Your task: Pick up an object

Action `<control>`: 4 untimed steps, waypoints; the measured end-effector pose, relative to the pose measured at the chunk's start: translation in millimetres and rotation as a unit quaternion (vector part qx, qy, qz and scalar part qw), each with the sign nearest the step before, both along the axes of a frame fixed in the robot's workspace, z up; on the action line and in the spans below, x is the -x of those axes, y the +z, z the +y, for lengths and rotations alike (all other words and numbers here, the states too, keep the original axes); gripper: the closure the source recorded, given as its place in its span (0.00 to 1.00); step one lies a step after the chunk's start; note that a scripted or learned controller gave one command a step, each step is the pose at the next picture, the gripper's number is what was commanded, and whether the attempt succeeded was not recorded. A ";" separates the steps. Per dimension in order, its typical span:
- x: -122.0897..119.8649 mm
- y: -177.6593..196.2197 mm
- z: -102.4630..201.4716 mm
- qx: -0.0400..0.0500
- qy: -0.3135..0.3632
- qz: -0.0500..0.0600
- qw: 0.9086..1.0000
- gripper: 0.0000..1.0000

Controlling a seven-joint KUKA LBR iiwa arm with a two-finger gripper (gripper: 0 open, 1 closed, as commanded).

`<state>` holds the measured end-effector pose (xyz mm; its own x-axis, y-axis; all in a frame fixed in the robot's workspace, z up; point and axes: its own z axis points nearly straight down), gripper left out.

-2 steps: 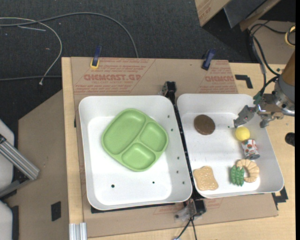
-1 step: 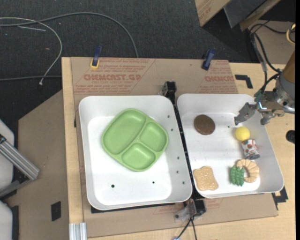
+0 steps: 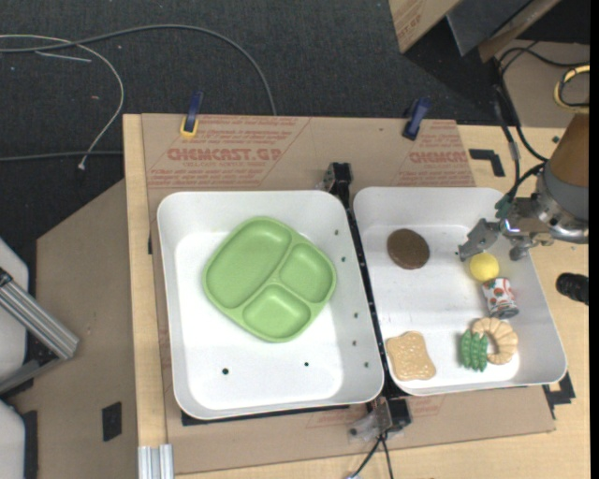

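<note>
Background: dark carpet lies behind the desk [image 3: 94, 281], with thin grey cables [image 3: 103, 56] trailing across it and cardboard boxes [image 3: 421, 23] at the top right.
Desk: a brown cardboard sheet [image 3: 299, 150] printed with red lettering covers it, held at the far edge by 2 blue clamps [image 3: 193, 110].
Bins: 2 shallow white bins sit side by side, touching along a dark seam — the left bin [image 3: 187, 374] and the right bin [image 3: 440, 201].
Left bin: a green divided plate [image 3: 270, 278] with 3 compartments lies tilted near the middle.
Right bin, far part: a round brown cookie-like disc [image 3: 408, 249] lies flat towards the left side.
Right bin, right side: a yellow lemon [image 3: 484, 268] sits just above a small red-and-white can [image 3: 501, 297] lying on its side; the two look nearly touching.
Right bin, near edge: a tan slice of toast [image 3: 410, 356] lies at the left, and a green leafy toy [image 3: 473, 349] rests against a beige ring-shaped toy [image 3: 498, 340] at the right.
Arm: grey, it reaches in from the right edge over the right bin's far right corner.
Pincer [image 3: 491, 239]: spread apart — 2 dark fingers [image 3: 473, 241] splay to either side just above the lemon, with nothing gripped between them.
Contact: whether a fingertip touches the lemon cannot be told from this slant.
</note>
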<state>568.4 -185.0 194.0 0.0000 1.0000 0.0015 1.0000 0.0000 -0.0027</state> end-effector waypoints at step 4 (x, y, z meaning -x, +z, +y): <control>-8.4 -36.0 12.3 0.001 0.001 -0.004 1.000 1.00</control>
<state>576.8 -172.7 158.0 -0.0015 1.0000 -0.0012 1.0000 0.0015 0.0047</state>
